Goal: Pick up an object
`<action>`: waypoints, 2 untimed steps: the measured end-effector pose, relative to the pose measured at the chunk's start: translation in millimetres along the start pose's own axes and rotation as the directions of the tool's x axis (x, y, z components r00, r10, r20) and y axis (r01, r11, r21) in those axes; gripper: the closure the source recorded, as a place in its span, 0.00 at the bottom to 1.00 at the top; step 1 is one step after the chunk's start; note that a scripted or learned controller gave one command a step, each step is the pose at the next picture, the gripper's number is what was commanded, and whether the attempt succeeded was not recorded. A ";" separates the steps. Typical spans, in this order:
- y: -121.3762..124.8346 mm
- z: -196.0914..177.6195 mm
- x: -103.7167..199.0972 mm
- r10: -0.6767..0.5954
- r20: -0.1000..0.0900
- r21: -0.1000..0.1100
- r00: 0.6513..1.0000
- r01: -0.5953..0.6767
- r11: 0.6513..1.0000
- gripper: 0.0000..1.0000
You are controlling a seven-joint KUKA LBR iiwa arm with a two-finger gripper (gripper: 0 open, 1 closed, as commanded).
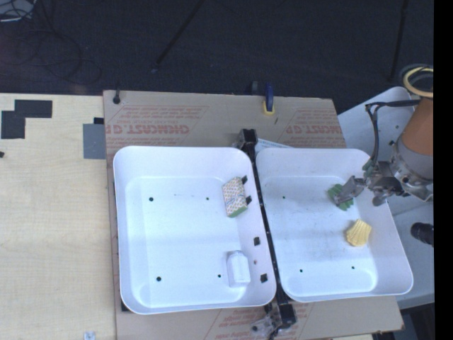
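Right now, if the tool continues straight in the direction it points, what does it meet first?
Most likely the green object in the right bin: the tool points leftward at it and seems almost touching, though depth is unclear.

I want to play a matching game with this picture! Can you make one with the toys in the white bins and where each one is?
Things:
1. green toy
2. yellow toy
3. patterned block
4. white block

Places:
A. left bin, near front edge
B. right bin, next to the hand
C. left bin, by the divider
D. right bin, nearer the front than the green toy

Pairs: 1-B, 2-D, 3-C, 4-A
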State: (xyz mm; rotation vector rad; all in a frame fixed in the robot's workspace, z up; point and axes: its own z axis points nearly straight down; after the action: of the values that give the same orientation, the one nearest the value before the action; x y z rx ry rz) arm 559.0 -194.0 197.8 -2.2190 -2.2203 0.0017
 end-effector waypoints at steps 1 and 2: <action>-88.8 88.1 -3.8 0.003 -0.005 0.012 1.000 -0.003 1.000 0.00; -84.7 73.8 -7.0 0.008 -0.001 0.002 1.000 -0.008 1.000 1.00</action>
State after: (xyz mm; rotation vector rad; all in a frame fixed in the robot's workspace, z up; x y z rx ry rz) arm 474.1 -200.9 124.2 -2.2267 -2.2096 0.0028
